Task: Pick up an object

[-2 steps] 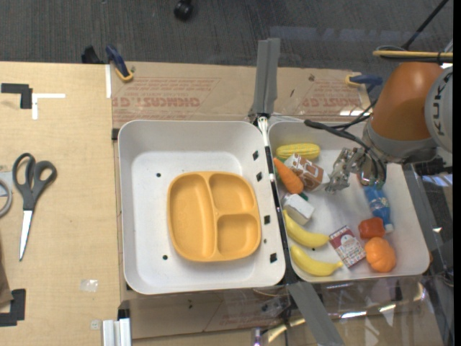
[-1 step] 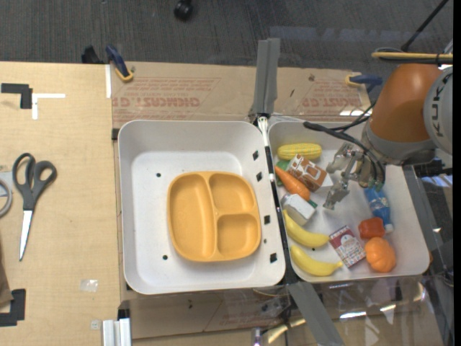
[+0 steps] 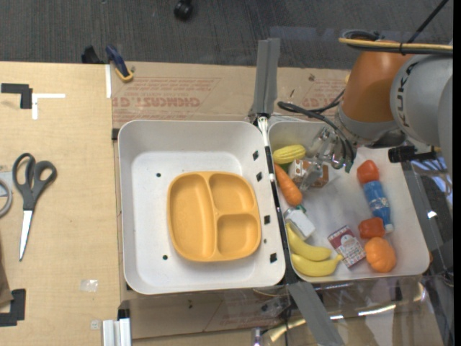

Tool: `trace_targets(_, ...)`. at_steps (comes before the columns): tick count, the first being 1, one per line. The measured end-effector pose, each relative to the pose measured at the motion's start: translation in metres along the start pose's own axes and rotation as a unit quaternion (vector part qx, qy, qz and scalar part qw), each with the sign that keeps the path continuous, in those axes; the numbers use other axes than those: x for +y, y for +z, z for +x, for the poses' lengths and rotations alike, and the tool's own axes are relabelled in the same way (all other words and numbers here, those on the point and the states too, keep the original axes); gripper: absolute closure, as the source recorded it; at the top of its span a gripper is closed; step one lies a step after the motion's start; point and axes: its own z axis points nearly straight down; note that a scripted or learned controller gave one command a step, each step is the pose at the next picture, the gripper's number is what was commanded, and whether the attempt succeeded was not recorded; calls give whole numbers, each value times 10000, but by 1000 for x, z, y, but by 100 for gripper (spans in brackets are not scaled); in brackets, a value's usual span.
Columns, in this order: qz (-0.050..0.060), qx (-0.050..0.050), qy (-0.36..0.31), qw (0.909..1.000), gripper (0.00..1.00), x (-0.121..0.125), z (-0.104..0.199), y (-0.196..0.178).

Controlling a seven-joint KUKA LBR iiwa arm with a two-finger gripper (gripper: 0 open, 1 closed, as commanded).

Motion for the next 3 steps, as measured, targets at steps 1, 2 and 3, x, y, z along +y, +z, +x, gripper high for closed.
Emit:
trace_targets(1, -4, -12, 30, 10000, 0, -93, 4, -1)
trace_targets(2, -113, -6, 623, 9980, 0, -117, 18, -5)
trace_targets(3, -148, -51, 1259, 9919, 0, -116, 22, -9)
